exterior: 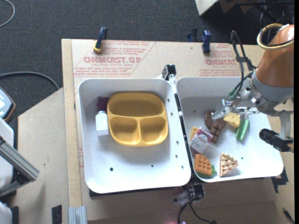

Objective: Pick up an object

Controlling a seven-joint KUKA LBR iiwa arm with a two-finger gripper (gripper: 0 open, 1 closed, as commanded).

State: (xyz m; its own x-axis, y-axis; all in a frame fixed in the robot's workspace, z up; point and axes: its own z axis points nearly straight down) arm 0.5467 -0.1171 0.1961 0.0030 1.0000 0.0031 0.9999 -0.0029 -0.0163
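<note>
jaws point(232, 110) state unclear, above cheese wedge point(231, 120); chocolate bar point(217, 129), green stick point(242, 129) flank.

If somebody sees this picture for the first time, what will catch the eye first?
The yellow divided tray dominates the left bin, with a small white bottle beside it. In the right bin, the gripper hovers over a cluster of toy food: a cheese wedge, a green piece and two waffles.

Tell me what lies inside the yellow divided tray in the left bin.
All three compartments of the yellow tray show bare yellow plastic. A small white bottle and a dark item sit against its left rim; whatever lies beneath the tray is covered.
</note>
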